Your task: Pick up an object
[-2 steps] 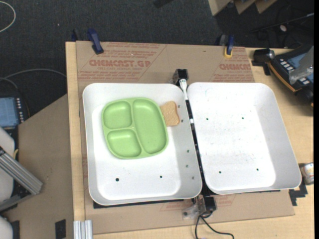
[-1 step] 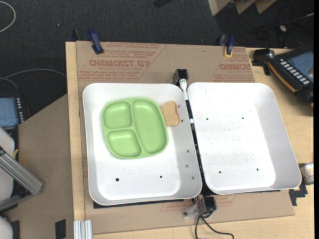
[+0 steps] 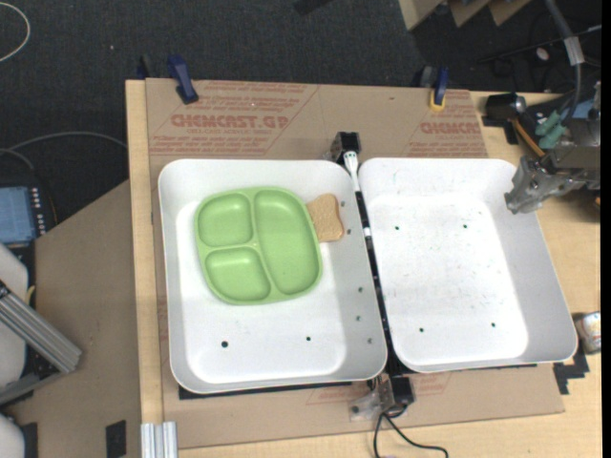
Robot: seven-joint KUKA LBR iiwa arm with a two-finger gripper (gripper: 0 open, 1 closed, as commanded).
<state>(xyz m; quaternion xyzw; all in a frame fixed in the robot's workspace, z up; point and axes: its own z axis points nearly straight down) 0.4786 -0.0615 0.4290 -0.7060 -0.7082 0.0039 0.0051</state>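
A green three-compartment plate (image 3: 258, 245) is seen lying in the left bin (image 3: 191, 342), with a tan sponge-like block (image 3: 326, 218) touching its right rim. The gripper (image 3: 528, 191) is held at the upper right edge of the right bin (image 3: 458, 332) — well apart from both objects — with nothing seen in its grasp.

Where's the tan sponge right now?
The sponge lies in the left bin, touching the green plate's right edge, near the divider between bins.
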